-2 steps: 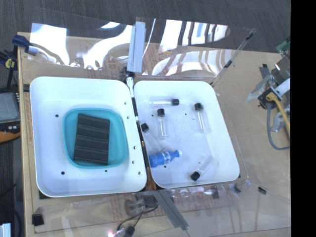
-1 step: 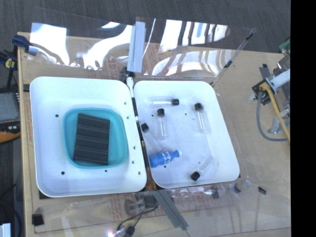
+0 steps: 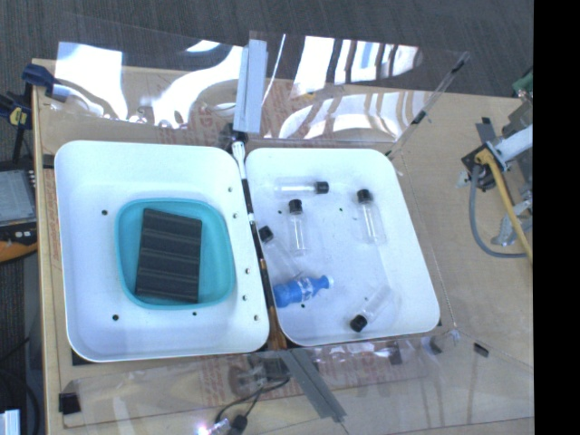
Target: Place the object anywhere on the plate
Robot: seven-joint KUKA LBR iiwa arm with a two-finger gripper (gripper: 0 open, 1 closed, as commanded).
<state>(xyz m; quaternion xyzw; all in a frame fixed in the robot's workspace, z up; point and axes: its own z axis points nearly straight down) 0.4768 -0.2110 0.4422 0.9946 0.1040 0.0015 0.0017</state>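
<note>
Two white bins side by side, mid-frame. Left bin (image 3: 82,243): teal square plate (image 3: 127,225) at centre, dark ribbed block (image 3: 169,255) lying on it. Right bin (image 3: 412,243): several clear vials with black caps (image 3: 296,223) scattered across upper half, one more at lower right, blue bottle (image 3: 300,290) lying on its side at lower left. Cables and hardware (image 3: 498,188) at right edge of frame.
</note>
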